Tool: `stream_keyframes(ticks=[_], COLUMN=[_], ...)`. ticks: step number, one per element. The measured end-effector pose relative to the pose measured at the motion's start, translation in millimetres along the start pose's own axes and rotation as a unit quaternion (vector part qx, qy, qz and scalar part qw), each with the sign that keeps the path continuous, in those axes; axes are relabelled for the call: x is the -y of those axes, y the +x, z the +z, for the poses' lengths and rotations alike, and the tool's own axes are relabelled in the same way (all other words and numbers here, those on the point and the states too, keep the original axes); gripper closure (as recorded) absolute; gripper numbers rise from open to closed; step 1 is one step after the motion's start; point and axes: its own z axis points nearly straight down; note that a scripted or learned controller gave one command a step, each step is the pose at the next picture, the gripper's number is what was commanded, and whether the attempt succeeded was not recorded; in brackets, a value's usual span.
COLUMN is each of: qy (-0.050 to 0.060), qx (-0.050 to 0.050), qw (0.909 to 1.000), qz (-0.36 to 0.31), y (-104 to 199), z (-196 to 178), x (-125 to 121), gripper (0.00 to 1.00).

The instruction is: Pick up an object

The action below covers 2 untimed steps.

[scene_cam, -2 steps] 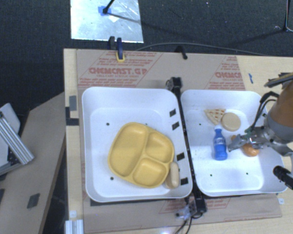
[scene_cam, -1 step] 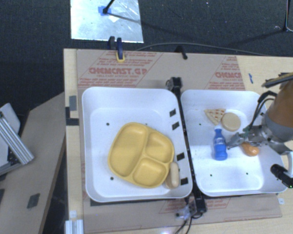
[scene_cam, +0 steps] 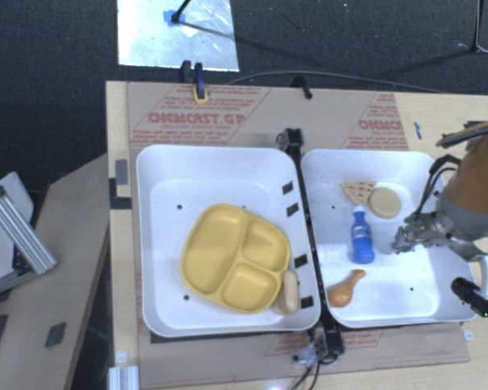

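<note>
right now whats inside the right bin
The right bin holds a blue bottle, a tan drumstick-shaped toy, a wedge-shaped slice and a round beige piece. The hand hangs over its right side, covering the floor beneath.

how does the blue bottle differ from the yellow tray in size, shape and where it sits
The blue bottle is small and narrow; the yellow tray is broad, flat and split into compartments. The bottle is blue with a white cap, the tray plain yellow. The bottle is in the right bin, near the gripper; the tray is in the left bin. Both rest on a white bin floor, and the gripper holds neither.
</note>
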Motion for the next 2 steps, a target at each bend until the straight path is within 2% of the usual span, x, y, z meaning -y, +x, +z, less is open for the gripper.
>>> stream_keyframes(ticks=[2], qy=[0.0], qx=[0.0], qw=[1.0], qz=[-0.001], y=[-2.1], z=[-118.6], x=[-2.6], gripper=[1.0])
